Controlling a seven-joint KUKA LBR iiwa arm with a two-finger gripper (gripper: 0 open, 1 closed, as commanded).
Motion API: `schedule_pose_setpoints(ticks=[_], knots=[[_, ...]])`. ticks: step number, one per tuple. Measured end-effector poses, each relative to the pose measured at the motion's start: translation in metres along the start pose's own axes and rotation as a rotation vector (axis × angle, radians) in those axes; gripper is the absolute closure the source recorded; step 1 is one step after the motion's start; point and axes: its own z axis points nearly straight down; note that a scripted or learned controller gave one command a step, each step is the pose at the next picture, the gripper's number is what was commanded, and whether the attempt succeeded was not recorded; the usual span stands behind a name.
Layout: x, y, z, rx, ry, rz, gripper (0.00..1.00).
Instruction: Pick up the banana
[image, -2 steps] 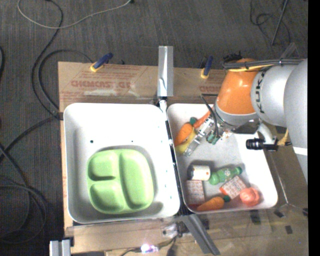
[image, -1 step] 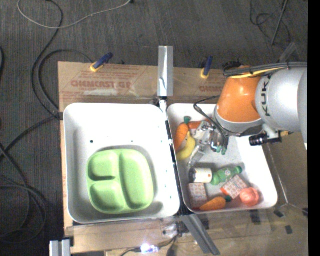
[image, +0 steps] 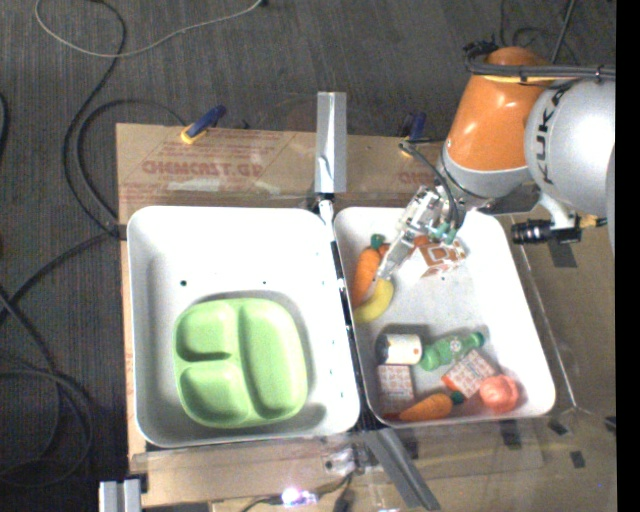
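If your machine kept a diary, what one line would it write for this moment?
task: pick up banana | gripper: just above banana, right bin | banana: lying in bin beside carrot | status: not lifted

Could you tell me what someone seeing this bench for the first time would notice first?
Probably the green divided tray, bright in the left bin. Next comes the arm's big orange band at upper right, with the gripper reaching down into the right bin just above the banana. Small toy foods crowd that bin's near end, among them a green bottle and a carrot.
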Motion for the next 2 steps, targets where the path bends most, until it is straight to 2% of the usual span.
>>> schedule_pose_setpoints(ticks=[1, 2], knots=[[0.000, 0.000, 0.000, 0.000, 0.001, 0.000, 0.00], [0.027, -0.033, 0.092, -0.001, -0.006, 0.012, 0.00]])
